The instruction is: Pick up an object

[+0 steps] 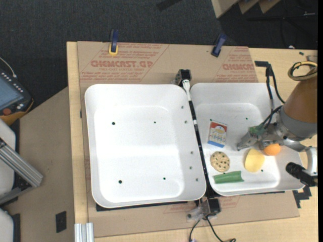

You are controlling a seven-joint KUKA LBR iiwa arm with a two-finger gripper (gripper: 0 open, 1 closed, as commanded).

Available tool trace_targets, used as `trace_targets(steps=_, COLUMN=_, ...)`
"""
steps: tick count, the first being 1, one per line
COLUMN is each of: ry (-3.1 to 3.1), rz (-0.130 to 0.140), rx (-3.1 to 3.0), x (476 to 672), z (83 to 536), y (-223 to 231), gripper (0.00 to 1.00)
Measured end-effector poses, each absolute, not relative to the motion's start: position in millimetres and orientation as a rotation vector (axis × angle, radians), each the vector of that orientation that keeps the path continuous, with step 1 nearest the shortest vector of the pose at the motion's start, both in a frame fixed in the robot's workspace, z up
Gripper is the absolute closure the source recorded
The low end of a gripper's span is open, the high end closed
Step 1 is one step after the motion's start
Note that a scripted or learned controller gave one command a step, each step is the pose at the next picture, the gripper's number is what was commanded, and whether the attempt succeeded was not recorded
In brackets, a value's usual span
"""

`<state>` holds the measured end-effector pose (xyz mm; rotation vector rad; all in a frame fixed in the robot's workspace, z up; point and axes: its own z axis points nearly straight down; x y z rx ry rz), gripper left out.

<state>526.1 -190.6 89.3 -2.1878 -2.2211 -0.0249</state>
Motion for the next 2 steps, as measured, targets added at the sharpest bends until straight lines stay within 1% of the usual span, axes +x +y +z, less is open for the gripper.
trace_targets(steps=2, ry=-2.219, rz=-0.026, rx=-2.186, x=527.2, z=88.6, y=-191.5, gripper=0.00)
